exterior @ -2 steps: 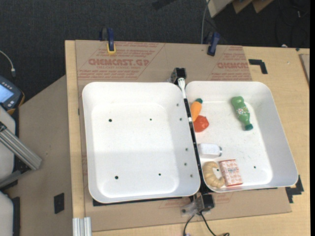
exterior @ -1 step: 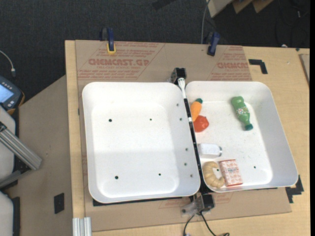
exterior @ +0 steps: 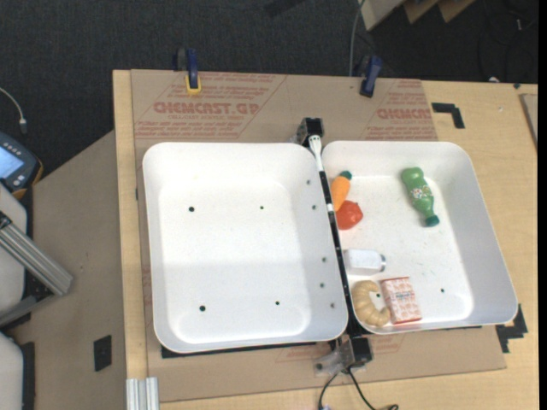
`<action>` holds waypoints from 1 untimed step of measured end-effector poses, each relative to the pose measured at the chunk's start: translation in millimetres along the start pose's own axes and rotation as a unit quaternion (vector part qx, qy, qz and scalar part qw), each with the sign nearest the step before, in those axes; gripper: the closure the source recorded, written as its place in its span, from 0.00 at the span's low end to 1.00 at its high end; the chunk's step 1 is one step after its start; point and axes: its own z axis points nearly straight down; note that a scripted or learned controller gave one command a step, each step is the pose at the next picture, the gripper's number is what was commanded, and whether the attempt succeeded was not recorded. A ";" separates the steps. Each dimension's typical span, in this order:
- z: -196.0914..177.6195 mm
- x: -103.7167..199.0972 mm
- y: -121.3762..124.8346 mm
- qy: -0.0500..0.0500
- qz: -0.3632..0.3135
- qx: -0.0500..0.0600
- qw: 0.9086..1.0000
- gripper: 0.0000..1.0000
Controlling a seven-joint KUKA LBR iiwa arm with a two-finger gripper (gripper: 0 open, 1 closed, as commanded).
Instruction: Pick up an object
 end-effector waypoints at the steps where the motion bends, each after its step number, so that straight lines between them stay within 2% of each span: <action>1: -10.9 -0.4 1.1 -0.002 0.000 -0.002 1.000 1.00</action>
